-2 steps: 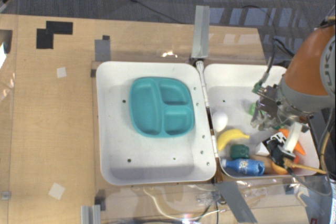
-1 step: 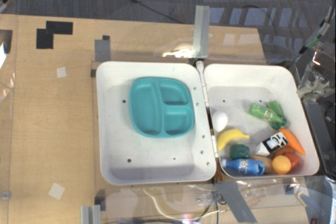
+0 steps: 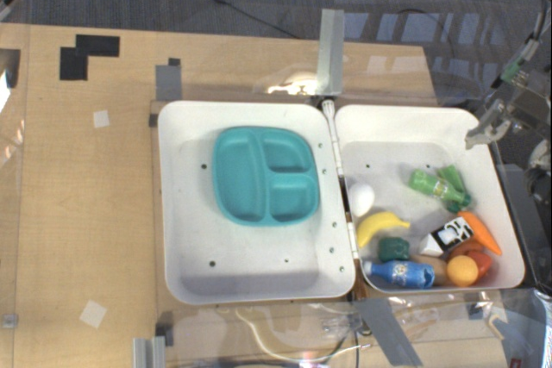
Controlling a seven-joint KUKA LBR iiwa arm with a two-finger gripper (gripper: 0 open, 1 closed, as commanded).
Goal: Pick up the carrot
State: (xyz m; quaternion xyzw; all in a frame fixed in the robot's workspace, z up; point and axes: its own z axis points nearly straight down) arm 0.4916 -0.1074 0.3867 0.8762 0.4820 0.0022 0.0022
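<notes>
Over the right bin's (image 3: 405, 129) far right rim, the gripper (image 3: 488, 127) hangs with nothing visibly held; how far it is spread cannot be told. Below it, well apart, the carrot (image 3: 480, 231) lies beside a green bottle (image 3: 440, 185) and an orange (image 3: 463, 270).

Wood bench (image 3: 86, 211) w/ two white bins: left bin (image 3: 185, 271), right bin (image 3: 405, 129), side by side.

Two white bins (image 3: 172, 211). One teal tray (image 3: 263, 175). One carrot (image 3: 479, 230), one banana (image 3: 380, 226), one egg (image 3: 360, 199), one orange (image 3: 462, 271), one blue bottle (image 3: 401, 274), one green bottle (image 3: 438, 185).
</notes>
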